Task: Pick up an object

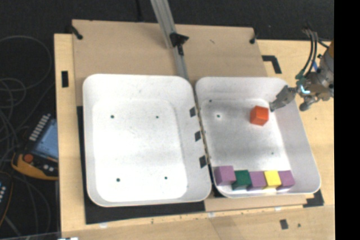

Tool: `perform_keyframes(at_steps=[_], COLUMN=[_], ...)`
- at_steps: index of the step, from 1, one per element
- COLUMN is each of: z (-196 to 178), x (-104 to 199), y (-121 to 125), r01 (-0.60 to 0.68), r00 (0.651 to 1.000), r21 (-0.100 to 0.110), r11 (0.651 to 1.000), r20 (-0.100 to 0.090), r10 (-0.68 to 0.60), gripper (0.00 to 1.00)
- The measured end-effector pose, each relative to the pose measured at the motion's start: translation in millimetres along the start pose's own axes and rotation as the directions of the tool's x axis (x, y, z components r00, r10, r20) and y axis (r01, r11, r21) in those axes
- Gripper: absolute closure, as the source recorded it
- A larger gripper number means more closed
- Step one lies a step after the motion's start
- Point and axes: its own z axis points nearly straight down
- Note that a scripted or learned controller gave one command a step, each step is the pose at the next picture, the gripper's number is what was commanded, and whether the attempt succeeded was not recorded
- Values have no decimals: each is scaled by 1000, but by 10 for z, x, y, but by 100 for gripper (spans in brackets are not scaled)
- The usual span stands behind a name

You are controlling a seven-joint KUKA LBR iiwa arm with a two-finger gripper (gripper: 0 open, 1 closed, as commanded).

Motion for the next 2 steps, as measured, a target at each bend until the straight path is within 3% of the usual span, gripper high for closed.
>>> perform_keyframes(at_steps=[1, 2], z=[99, -23], x=[278, 248], y=[698, 679], r01=[4, 6], r00=[1000, 1000], r21=[-3, -2], r11=[1000, 1000], r20=[0, 3], r10=[-4, -6], gripper=[0, 100])
